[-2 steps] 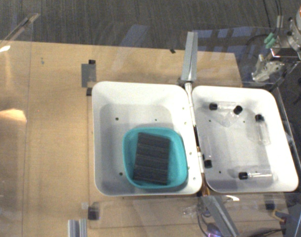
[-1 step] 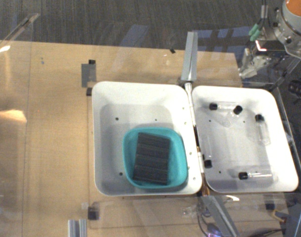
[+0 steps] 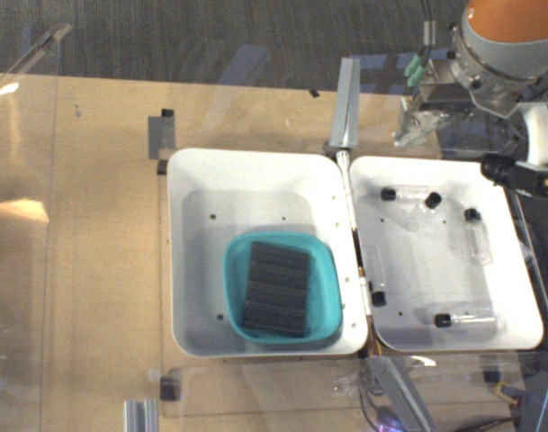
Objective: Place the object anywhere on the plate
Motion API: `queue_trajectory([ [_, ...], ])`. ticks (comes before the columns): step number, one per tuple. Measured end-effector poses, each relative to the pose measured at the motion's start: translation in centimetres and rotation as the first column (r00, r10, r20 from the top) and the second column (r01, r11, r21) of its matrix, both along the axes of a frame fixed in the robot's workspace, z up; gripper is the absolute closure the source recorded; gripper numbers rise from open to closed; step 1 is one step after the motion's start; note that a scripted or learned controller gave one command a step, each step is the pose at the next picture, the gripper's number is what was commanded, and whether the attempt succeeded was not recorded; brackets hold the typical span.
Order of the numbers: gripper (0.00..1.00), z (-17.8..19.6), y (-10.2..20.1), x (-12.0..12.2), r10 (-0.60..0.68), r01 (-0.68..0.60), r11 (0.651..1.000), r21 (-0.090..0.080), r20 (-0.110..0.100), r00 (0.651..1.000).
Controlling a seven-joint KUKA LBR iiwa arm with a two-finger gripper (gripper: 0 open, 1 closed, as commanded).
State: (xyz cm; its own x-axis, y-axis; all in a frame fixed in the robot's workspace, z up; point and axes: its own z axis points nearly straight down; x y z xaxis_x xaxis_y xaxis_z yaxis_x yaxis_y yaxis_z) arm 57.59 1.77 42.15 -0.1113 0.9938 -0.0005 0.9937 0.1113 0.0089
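Starting at 9 o'clock, bare wooden bench [image 3: 76,241] under a clear glossy sheet, small black bracket [image 3: 166,114] near 11 o'clock of the left bin [image 3: 188,241]. Left bin white, shallow. Teal plate [image 3: 235,273] sits in it toward 5 o'clock, close to the bin's near wall. Dark grey ribbed block [image 3: 276,289] lies flat on the plate, roughly centred, long side running 12 to 6 with a slight tilt, touching nothing but the plate. Grey metal bar [image 3: 347,102] stands off the seam between the bins at 12 o'clock. Right bin [image 3: 525,336] touches the left bin along that seam. It holds clear tubes with black caps: one tube [image 3: 408,194] at 12 o'clock, one [image 3: 476,237] at 3 o'clock, one [image 3: 462,318] at 5 o'clock, plus a black cap [image 3: 377,298] at 8 o'clock by the wall. Arm [image 3: 512,16] comes in at 1 o'clock of the view, orange band up top. Gripper [image 3: 419,126] hangs just beyond the right bin's far edge, well apart from the block; open or closed, cannot tell.
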Motion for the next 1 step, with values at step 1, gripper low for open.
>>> queue_trajectory([
  [1,1.00,1.58,5.52,-7.17,0.117,-0.117,0.993,0.000,0.003,0.993],
])
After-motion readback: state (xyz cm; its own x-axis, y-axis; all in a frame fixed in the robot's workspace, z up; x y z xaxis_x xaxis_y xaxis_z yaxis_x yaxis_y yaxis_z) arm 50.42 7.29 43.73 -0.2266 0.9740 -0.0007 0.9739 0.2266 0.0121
